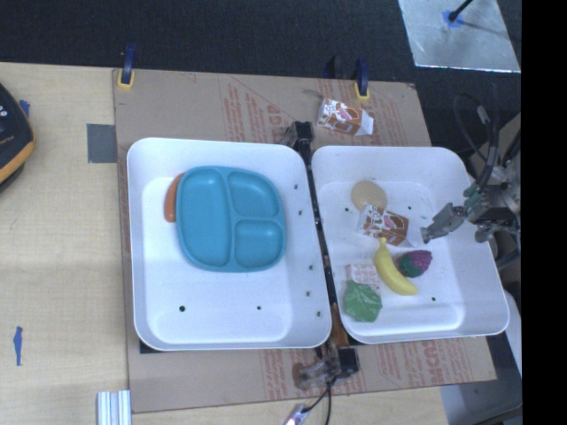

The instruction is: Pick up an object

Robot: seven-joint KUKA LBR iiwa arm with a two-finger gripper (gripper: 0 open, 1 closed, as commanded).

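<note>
In the right bin (461,321) lie a yellow banana (392,271), a purple fruit (415,262), a green leafy piece (361,301), a red-and-white snack packet (385,225) and a tan round disc (368,193). A small pale packet (361,273) sits left of the banana. My gripper (458,231) hangs over the right side of this bin, to the right of the snack packet and above-right of the purple fruit. It is open, with nothing between its fingers.
The left bin (151,317) holds a blue divided plate (232,219) with an orange item (169,200) tucked under its left edge. Another snack packet (345,118) lies on the cardboard behind the bins. A yellow-black device (12,140) sits at the far left.
</note>
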